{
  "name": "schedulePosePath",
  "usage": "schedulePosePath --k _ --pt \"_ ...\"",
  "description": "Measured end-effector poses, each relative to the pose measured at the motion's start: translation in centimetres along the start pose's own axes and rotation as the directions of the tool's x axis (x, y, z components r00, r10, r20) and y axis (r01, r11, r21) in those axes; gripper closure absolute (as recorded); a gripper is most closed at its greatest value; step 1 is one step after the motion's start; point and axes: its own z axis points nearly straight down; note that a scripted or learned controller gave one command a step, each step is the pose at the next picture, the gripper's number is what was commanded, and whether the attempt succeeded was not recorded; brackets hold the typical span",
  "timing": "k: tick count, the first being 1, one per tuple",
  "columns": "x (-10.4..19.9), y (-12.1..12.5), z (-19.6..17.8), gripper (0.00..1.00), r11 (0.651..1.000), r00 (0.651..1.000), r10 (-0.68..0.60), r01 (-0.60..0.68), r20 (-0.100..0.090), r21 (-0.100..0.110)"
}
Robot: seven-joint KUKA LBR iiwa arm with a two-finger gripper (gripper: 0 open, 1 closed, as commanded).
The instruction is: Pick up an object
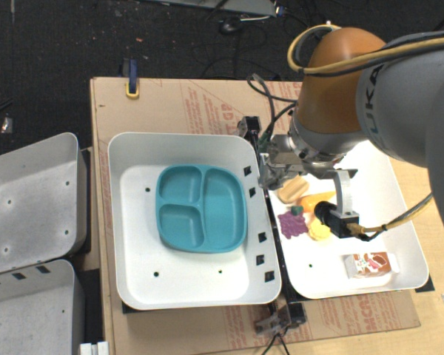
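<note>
Two shallow white bins side by side: left bin holding one teal divided plate, right bin holding the small pickable things. Gripper hung low over the right bin's far-left corner, hard by the wall between the bins; whether spread or pressed together, impossible to tell, hidden beneath the wrist. Crowded just near of it: one tan bread-like piece, one purple grape cluster, one yellow piece, one tiny dark green bit. Alone at the near right: one small white and brown carton. Likely troubles: clipping the dividing wall, nudging the cluster apart, pinching two at once, or closing on nothing. Also snagging the black fitting and its cable.
</note>
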Motion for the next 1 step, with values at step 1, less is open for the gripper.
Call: schedulePosePath --k 1 --pt "3.83 -2.36 0.05 1.0 1.0 1.0 0.0 0.0 0.0 0.001"
